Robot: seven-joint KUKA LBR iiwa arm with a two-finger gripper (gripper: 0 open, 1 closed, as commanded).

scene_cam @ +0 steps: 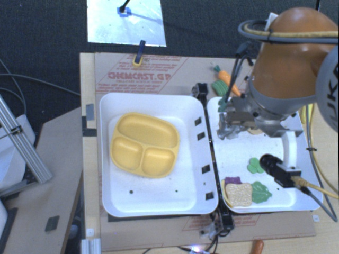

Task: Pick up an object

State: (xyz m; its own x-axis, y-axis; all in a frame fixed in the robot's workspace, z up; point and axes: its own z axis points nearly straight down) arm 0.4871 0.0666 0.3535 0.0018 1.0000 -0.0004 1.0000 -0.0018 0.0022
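One carrot (pixel 224 78), long axis diagonal, bin (pixel 159 102)

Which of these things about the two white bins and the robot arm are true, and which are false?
1. A yellow divided tray lies in the left bin. True.
2. The yellow tray has three compartments. True.
3. The arm's gripper is over the left bin. False: it is over the right bin, near that bin's upper left.
4. The square toast-like piece lies at the far edge of the right bin. False: it lies in the near left corner, beside a green leafy piece.
5. An orange carrot-like toy sits near the far edge of the right bin. True.
6. The yellow tray is stacked with toy food. False: its compartments hold nothing.
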